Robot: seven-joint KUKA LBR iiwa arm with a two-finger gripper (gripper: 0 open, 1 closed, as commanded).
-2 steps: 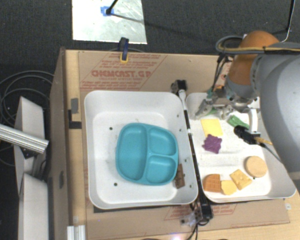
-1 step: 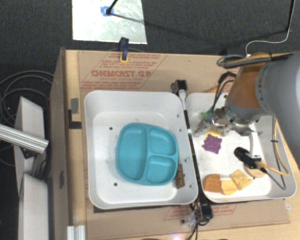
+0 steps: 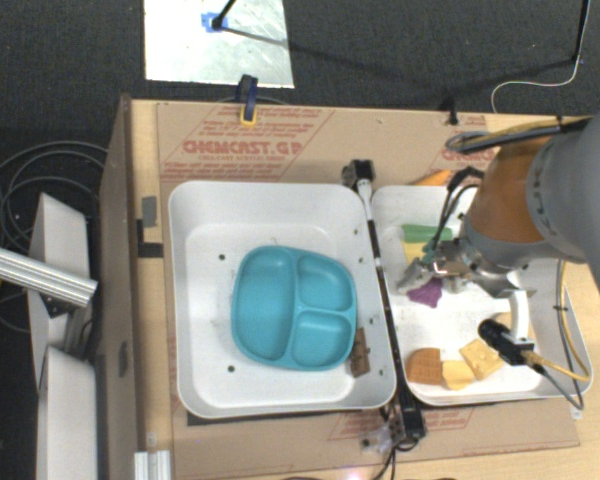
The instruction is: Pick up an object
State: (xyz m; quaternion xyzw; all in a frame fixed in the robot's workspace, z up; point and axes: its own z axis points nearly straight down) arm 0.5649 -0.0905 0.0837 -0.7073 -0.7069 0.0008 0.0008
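Dark carpet surrounds a cardboard-topped bench [image 3: 280, 138] bearing two white bins. Your gripper [image 3: 427, 273] sits low in the right bin [image 3: 550, 393], near its left wall, right over a purple piece [image 3: 426, 292]; whether it is open or closed I cannot tell. A green piece [image 3: 418, 233] lies towards the far edge, tan blocks [image 3: 458, 365] by the near edge. Settle squarely on the purple piece and clear the wall before lifting. It looks small, soft and irregular. The left bin [image 3: 195, 228] holds a smooth, rounded teal tray [image 3: 295, 306] with compartments.
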